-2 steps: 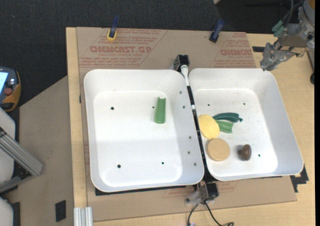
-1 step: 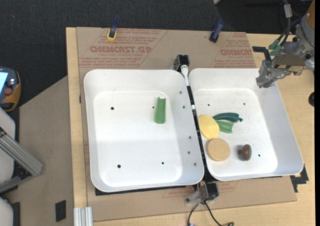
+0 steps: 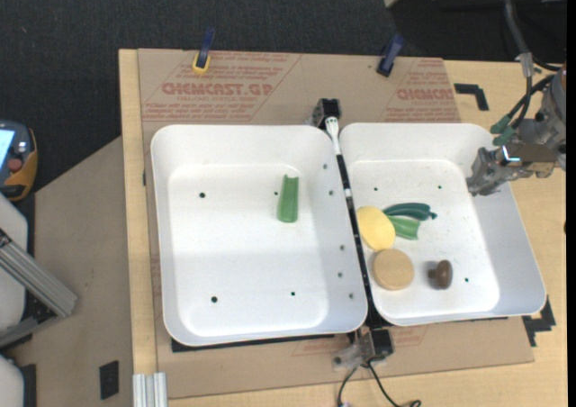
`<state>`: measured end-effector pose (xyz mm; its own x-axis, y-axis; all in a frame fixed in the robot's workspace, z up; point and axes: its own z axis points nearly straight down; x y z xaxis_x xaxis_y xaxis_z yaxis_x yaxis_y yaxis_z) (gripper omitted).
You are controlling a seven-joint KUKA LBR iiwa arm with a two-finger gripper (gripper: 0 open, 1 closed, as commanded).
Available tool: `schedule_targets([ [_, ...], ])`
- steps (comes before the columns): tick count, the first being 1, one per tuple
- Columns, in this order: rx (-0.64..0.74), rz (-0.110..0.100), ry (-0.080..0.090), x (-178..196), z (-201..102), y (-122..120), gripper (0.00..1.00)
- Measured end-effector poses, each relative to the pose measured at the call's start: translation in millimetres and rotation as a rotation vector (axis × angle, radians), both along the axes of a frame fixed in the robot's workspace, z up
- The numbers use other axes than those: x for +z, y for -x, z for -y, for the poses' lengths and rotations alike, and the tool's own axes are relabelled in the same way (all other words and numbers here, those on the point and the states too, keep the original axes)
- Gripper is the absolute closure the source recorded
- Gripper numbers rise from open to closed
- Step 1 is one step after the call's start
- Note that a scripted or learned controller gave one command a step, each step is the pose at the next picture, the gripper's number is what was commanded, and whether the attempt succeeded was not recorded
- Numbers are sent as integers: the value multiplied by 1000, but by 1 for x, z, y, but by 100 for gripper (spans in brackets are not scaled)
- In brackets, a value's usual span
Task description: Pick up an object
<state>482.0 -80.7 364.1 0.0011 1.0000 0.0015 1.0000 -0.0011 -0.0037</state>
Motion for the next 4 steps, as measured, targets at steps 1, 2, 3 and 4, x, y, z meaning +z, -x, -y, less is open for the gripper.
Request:
schedule_targets([
  [1, 10, 16, 0, 87, -71, 2, 100],
  [2, 4, -10, 1, -35, -103, 3, 100],
  [3, 8, 25, -3, 126, -155, 2, 100],
  [4, 2, 8, 1, 127, -152, 2, 100],
])
